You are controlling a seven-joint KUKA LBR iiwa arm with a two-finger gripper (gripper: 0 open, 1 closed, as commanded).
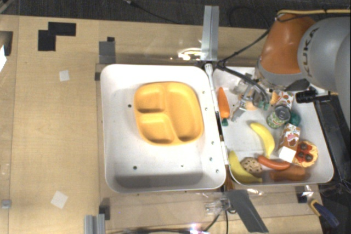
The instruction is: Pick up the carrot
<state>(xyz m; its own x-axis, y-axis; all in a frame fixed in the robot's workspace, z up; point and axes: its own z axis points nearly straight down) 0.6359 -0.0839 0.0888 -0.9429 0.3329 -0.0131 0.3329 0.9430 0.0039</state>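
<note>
- The carrot [222, 102] lies in the right bin [324, 170], along that bin's left wall, its long axis running roughly up and down the view, nothing gripping it.
- The hand [244, 100] hangs just to the right of the carrot, low over the bin's upper left part; whether it is spread or closed I cannot tell, since the metal parts blur together.
- Behind the hand, the orange band [282, 49] and grey body of the arm [329, 52] reach in from the right.
- Also in the right bin: a can [279, 116] just right of the hand, a banana [265, 137] near the middle, a second banana [241, 170] at the lower left with a cookie [252, 164] on it, a sausage [274, 162], and a pizza slice [306, 153] near the right wall.
- The left bin [118, 118] holds a yellow divided plate [167, 112], sitting in its upper middle.
- Both bins rest on the wooden counter [49, 129].
</note>
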